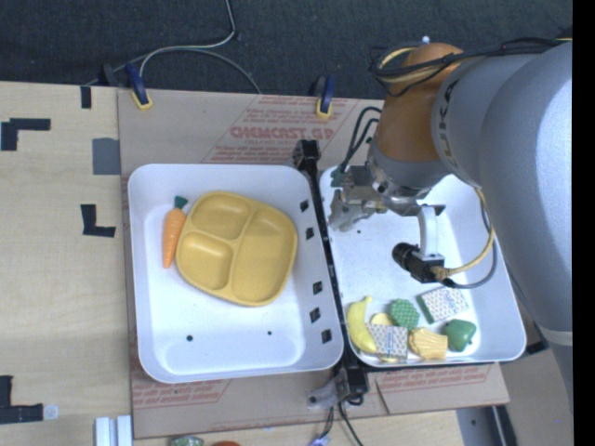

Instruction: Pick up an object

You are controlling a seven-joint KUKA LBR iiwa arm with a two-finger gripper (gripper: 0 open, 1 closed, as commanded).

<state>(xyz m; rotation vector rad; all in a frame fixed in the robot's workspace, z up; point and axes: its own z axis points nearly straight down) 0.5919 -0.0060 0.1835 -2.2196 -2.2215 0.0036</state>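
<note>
My gripper (351, 208) hangs over the upper left part of the right bin (502, 295), close to the divider between the bins. Nothing shows beneath it but bare white floor. The toy foods lie in a cluster at the bin's near edge, well below the gripper: a yellow banana (358, 323), a green leafy piece (403, 312), two checkered packets (442, 302), a yellow corn piece (428, 345) and a green pepper (460, 334).
In the left bin (149, 333) lie a yellow divided plate (237, 247) and an orange carrot (171, 236) beside the plate's left edge. The grey arm (521, 156) covers the right bin's upper right. A black cable fitting (418, 261) hangs from the wrist over mid-bin.
</note>
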